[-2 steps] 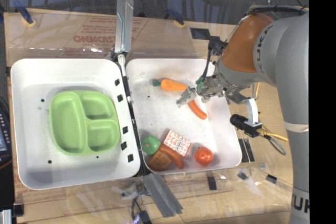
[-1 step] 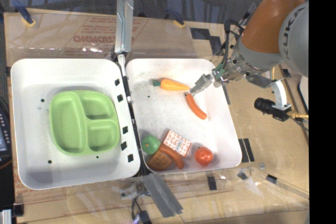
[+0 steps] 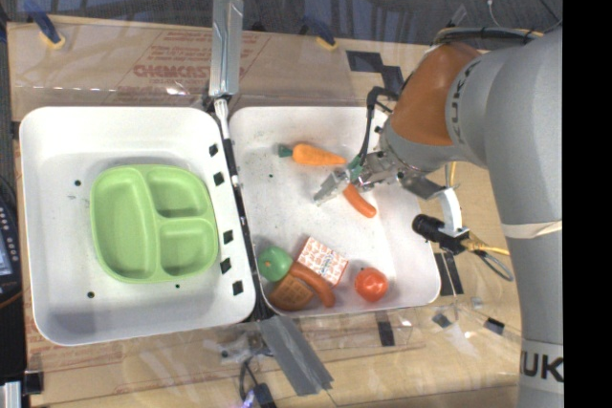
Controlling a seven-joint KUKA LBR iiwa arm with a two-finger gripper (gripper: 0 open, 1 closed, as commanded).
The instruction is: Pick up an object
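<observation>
My gripper (image 3: pixel 340 184) hangs low over the middle of the right bin (image 3: pixel 411 253), reaching in from the right. A small orange-red stick-shaped toy (image 3: pixel 361 202) lies directly beside and just below the gripper's tip; whether they touch cannot be told. An orange carrot with a green top (image 3: pixel 316 156) lies just above and to the left of the gripper. At the bin's front are a green round fruit (image 3: pixel 275 263), a red and white box (image 3: pixel 322 260), an orange-brown toy (image 3: pixel 298 289) and a red tomato (image 3: pixel 371 283).
The left bin (image 3: pixel 48 205) holds a green divided plate (image 3: pixel 153 223). A divider wall (image 3: pixel 234 205) separates the two bins. The arm's grey and orange body (image 3: pixel 449 105) covers the right bin's right edge.
</observation>
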